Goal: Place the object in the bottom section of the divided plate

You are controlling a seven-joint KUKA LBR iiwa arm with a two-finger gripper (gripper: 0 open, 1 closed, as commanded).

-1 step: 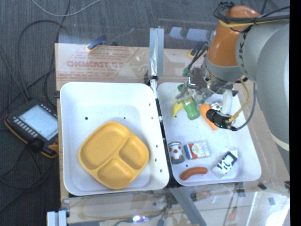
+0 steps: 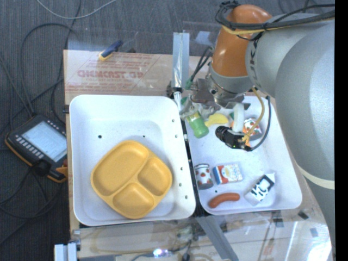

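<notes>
Divided plate is lying lower left of the gripper. Gripper grip state is showing unclear, with a green object sitting just below.

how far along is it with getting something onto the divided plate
Nothing looks done yet: the yellow divided plate in the left white bin has nothing in any section. In hand: the gripper is low over the right white bin, by a green object; whether it holds anything is unclear. Left: carrying an object across into the plate's bottom section.
</notes>
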